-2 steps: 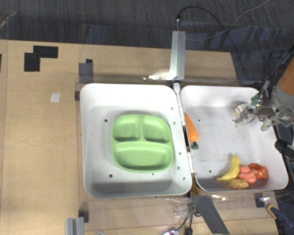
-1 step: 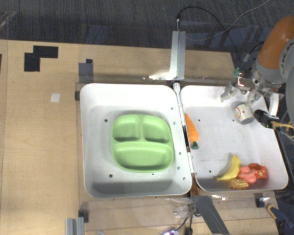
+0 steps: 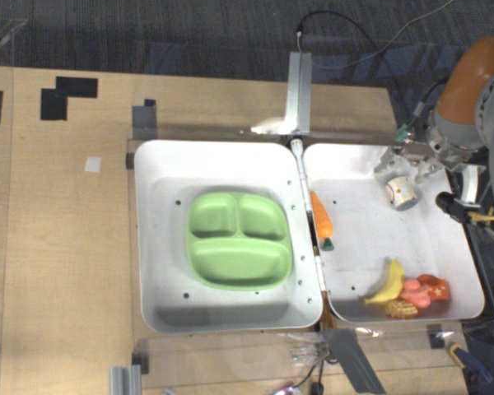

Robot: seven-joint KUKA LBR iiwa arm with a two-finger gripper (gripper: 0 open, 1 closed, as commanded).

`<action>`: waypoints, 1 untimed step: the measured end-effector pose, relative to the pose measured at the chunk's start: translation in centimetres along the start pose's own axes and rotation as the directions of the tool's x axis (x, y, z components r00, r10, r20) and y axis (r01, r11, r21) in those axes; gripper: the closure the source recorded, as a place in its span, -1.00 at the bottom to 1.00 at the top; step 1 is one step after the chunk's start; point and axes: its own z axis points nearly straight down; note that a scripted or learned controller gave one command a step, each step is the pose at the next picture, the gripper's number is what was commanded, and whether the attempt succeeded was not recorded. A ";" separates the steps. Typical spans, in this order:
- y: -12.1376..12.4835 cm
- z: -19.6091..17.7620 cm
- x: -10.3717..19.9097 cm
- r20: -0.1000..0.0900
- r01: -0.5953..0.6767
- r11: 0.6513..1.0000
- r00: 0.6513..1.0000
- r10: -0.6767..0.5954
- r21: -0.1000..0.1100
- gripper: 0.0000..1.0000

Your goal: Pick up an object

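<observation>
My gripper [image 3: 405, 171] hangs over the far right part of the right bin [image 3: 445, 245], its grey fingers [image 3: 384, 168] spread open. A small white cup-like object [image 3: 401, 192] with a dark mark lies on the bin floor just in front of the fingertips, not between them. An orange carrot [image 3: 320, 219] with a green end rests against the bin's left wall. A yellow banana [image 3: 386, 284], a tan piece [image 3: 402, 309] and red and pink toy pieces [image 3: 424, 290] are clustered at the bin's near right corner.
The left bin [image 3: 156, 220] holds a green divided plate [image 3: 239, 239]. A metal post [image 3: 300, 93] stands behind the divider between the bins. Cables [image 3: 469, 212] hang along the right bin's right wall near the arm.
</observation>
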 end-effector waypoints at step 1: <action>-0.3 2.5 -0.1 0.000 0.001 1.000 1.000 -0.001 0.001 -1.00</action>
